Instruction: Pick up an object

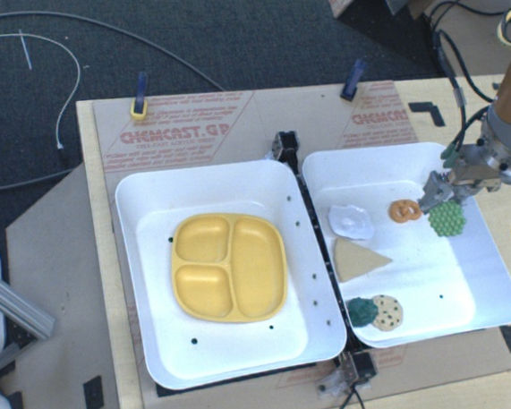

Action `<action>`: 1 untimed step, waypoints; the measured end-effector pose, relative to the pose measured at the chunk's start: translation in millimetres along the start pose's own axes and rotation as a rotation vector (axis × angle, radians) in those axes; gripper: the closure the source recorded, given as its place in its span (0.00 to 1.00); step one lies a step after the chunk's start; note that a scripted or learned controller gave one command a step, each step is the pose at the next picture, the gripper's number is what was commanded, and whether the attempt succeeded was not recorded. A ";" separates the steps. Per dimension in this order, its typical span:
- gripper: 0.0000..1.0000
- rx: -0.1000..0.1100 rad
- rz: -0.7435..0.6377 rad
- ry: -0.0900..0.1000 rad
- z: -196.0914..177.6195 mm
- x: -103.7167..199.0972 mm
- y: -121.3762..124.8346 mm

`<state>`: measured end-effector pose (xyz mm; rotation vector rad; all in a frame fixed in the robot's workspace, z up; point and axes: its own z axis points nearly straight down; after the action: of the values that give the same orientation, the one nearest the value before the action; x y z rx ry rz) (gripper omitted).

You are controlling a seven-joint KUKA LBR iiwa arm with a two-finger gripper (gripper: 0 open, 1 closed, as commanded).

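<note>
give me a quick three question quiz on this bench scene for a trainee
1. True or false: the yellow divided plate lies in the left bin.
2. Which item lies closest to the pincer? A) the cookie B) the green grape bunch C) the tan wedge
3. Fill in: the small orange pretzel-like piece lies in the ____ bin, to the right of the white crumpled piece.

Key: 1 true; 2 B; 3 right.
</note>
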<state>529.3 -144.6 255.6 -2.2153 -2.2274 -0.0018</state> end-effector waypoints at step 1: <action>1.00 -0.001 0.001 0.001 1.5 59.5 16.7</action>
<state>545.7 -85.0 254.1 -2.2163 -2.2261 -0.0045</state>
